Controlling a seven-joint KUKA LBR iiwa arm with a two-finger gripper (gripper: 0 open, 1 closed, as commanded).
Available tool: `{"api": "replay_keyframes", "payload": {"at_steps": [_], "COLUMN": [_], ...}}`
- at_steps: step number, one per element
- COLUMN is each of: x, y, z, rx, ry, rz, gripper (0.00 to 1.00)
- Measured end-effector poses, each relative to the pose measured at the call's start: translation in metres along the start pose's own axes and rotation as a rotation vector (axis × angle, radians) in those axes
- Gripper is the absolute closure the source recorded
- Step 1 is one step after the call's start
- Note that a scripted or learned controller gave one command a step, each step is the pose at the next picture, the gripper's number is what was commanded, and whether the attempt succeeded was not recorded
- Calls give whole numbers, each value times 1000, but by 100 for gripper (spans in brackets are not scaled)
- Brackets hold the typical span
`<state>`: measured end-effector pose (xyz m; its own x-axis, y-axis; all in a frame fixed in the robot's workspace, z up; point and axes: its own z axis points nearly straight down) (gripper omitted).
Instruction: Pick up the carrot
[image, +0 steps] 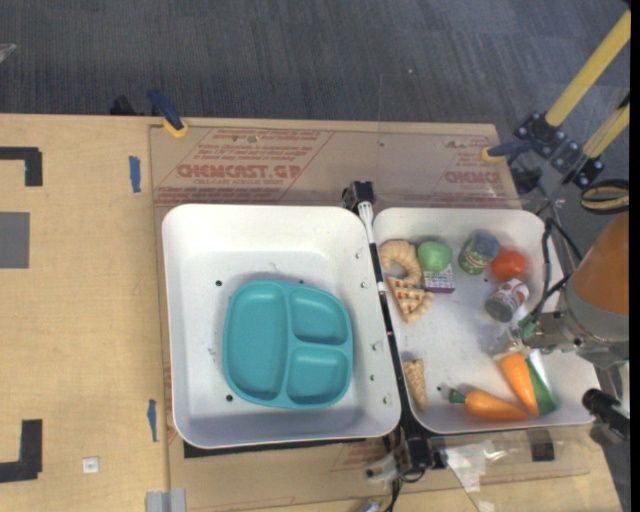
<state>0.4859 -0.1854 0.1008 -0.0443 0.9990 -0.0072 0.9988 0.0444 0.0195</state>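
A wooden bench (80, 330) under a printed cardboard sheet (320, 165) bears two shallow white bins side by side. The left bin (190, 300) holds a teal divided plate (288, 343).

All remaining positions are given relative to that plate. The right bin (455, 320) lies directly right of it, across the shared rim. In that bin, well right of the plate and slightly lower, lies the carrot (519, 380): its long axis runs diagonally, its top end toward the upper left and its other end toward the lower right, where it touches a green item (541, 390). A second orange, carrot-like piece (490, 404) lies just below it, nearly horizontal, green end pointing toward the plate.

Farther up the right bin are a pretzel (400, 258), a green ball (434, 255), a red ball (508, 264) and a small can (505, 299).

The gripper (530, 335) sits just above the carrot's upper end, at the far right from the plate. Whether its fingers are spread or closed cannot be determined, nor any hold on the carrot.
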Motion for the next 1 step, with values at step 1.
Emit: {"api": "replay_keyframes", "payload": {"at_steps": [1], "x": [37], "y": [46], "z": [-83], "rx": [10], "ry": [6], "rz": [109], "gripper": [100]}}
